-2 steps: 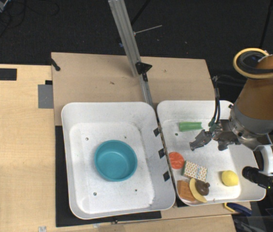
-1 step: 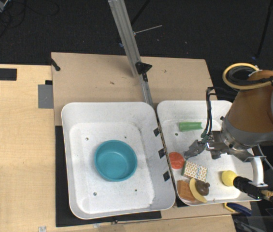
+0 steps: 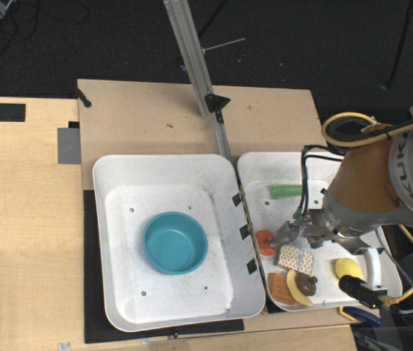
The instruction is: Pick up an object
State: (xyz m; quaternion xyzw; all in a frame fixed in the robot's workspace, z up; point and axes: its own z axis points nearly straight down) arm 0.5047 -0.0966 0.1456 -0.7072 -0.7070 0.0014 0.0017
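Holding teal bowl [image 3: 175,242]: left bin [image 3: 118,174]. Right bin [image 3: 254,170]: small items, end effector [image 3: 299,232], grip state unclear.

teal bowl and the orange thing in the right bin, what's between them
In the camera view, bare white floor of the left bin, then the two bins' adjoining rims with black clips, lie between the teal bowl and the orange object.

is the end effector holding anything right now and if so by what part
Cannot tell. The end effector sits low in the right bin, just above a checkered packet and beside a red item, but no object shows between its tips.
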